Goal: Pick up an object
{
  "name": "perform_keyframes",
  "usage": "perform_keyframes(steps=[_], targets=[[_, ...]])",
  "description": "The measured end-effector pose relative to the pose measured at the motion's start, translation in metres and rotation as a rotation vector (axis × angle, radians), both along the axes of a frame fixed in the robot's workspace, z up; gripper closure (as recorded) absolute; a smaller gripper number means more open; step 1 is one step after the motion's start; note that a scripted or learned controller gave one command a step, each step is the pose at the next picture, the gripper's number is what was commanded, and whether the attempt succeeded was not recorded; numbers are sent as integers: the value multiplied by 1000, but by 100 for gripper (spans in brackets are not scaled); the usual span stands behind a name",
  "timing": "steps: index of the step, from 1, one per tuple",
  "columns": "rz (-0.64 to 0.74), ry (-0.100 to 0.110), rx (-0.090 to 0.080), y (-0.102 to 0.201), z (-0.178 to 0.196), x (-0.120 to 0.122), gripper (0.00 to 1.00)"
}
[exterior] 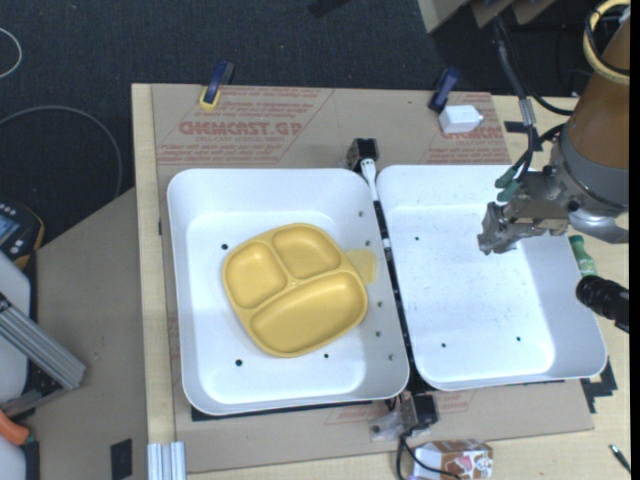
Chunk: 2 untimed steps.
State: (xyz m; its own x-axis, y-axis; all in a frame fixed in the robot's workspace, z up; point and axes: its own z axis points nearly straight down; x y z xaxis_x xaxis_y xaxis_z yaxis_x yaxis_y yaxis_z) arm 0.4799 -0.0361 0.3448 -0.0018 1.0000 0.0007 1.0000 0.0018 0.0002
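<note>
The yellow divided plate point(293, 289) lies flat in the left bin point(190, 208) — not yet picked up. The gripper point(497, 236) hangs over the right bin point(520, 363), well apart from it — whether it is open or closed I cannot tell.

Two white bins point(190, 268) side by side on a cardboard-covered bench point(300, 123), blue clamps point(214, 84).

Two bins are set side by side on the tabletop point(300, 118); a plate point(295, 288) is sat in the left bin point(190, 268), gripper point(497, 240) parked over the right bin point(470, 358).
</note>
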Motion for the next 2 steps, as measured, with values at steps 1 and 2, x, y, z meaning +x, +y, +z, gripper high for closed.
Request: perform_keyframes(steps=[1,2], targets=[[4,-2,0,67,5,0,100],[6,-8,2,123,67,0,100]])
